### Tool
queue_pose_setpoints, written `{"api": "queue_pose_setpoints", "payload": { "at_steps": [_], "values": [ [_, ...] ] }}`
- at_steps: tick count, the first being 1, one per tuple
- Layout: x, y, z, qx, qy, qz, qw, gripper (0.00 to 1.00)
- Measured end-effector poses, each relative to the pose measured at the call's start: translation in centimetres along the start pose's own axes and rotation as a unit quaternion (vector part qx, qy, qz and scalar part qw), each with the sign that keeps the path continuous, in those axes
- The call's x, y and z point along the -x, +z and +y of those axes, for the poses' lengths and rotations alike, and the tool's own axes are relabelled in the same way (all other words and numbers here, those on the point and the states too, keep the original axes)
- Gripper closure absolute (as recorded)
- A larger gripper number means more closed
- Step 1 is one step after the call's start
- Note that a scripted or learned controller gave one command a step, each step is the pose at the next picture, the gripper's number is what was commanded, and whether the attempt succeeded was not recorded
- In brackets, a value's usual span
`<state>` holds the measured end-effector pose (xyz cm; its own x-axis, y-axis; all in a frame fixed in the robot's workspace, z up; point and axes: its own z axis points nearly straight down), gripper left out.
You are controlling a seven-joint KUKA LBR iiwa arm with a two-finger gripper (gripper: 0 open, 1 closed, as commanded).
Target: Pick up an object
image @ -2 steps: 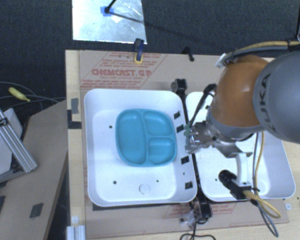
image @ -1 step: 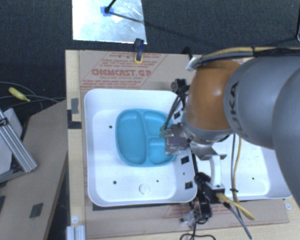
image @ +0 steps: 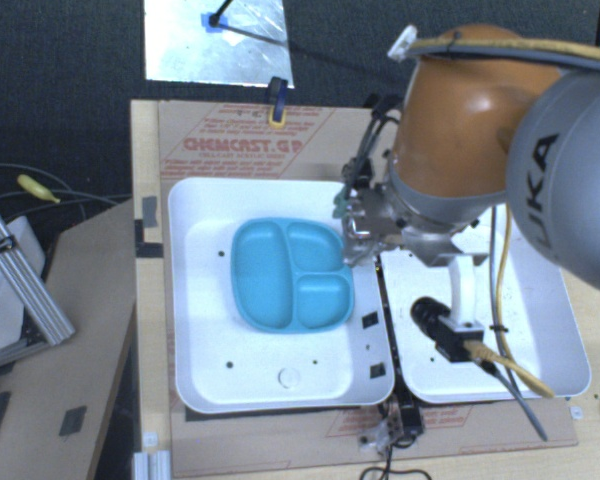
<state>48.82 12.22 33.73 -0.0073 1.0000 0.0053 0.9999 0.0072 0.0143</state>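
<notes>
Item under task: one blue divided plate (image: 285, 273), three compartments, lying flat and upright in the left bin (image: 202, 268), roughly central, its right rim close to the wall shared with the right bin (image: 545, 318). You have no other clear candidate; a small pale disc (image: 288, 376) near the left bin's front wall is too small to identify.

Tool (image: 354, 230): low over the plate's right rim, just beside the shared wall. The arm (image: 460, 118) overhangs it, so you cannot tell whether the tool is spread or pressed together, nor whether it touches the plate.

Both bins sit on a printed sheet (image: 245, 143) on the tabletop.

Assessment: the step in hand appears to be the approach or descent for a rim grasp; the plate is not lifted.

Next move, in my judgement: you need one side of the tool inside the rim and one outside, then closure and a straight lift. Risk: a shallow, smooth rim may slip, or the wall may block the outer side.
</notes>
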Motion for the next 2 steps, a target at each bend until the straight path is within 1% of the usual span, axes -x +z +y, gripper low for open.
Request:
{"api": "queue_pose_setpoints", "payload": {
  "at_steps": [1,2],
  "values": [
    [2.3,-16.4,0.1,0.003,0.002,0.0,1.0,1.0],
    [7.1,-4.9,1.3,-0.011,0.006,-0.004,0.9999,1.0]
  ]
}}
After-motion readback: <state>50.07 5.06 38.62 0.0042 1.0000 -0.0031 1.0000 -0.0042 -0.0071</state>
